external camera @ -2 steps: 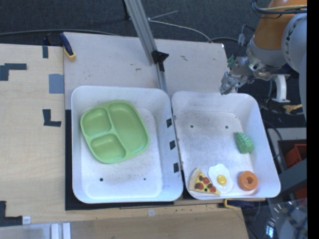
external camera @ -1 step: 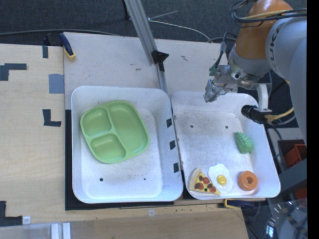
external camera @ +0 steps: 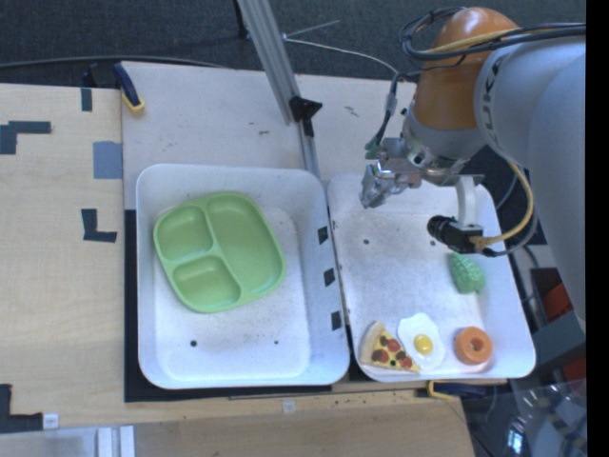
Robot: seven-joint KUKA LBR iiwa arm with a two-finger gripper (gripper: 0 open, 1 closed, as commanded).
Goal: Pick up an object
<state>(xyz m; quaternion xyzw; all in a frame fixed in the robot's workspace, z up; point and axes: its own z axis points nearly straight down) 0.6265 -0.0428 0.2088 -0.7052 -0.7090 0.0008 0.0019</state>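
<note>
Jaws look closed; gripper hangs above the right bin.

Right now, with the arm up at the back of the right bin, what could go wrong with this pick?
1. The tool is far from the toys; the pizza slice, fried egg and donut lie along the near wall of the right bin.
2. Pizza and egg touch, so one may drag the other.
</note>
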